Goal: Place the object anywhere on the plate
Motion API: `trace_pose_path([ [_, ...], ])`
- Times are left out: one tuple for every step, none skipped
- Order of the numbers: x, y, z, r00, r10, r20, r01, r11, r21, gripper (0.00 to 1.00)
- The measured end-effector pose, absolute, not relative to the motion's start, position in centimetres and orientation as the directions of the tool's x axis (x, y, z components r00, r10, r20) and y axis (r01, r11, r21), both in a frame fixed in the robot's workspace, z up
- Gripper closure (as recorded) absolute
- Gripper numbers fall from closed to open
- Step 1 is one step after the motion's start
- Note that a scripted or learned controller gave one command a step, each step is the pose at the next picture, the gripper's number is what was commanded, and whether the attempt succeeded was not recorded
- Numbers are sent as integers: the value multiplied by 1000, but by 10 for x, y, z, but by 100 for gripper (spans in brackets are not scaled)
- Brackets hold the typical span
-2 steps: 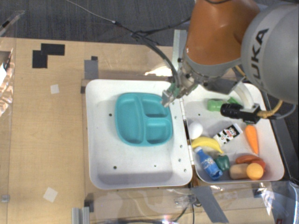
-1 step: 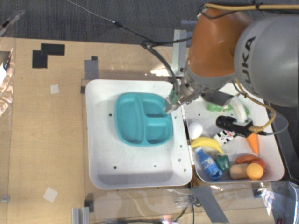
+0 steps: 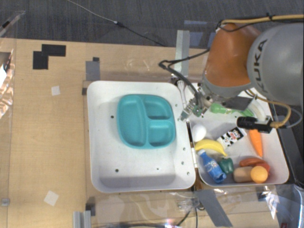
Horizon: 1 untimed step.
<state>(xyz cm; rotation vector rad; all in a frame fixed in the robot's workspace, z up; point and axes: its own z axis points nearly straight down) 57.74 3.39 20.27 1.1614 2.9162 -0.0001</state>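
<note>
We see the arm (image 3: 247,56) above the right bin (image 3: 280,175). The teal plate (image 3: 145,120) lies in the left bin (image 3: 102,170). We cannot tell the gripper's state.

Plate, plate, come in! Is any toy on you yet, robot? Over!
Gripper over right bin's left edge, fingers unclear. Teal plate bare in left bin. Banana, carrot, egg lie in right bin.

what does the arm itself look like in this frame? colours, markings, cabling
The arm has a rounded grey shell with dark KUKA lettering on its side. Next to it sits a bulbous orange band above a grey wrist section. Black cables loop off the wrist, and a yellowish cable runs along the top. A small green circuit board shows by the gripper.
</note>
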Motion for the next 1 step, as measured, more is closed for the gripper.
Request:
trace_pose_path([
  [605, 65, 279, -889, 459, -12, 459, 889, 8, 100],
])
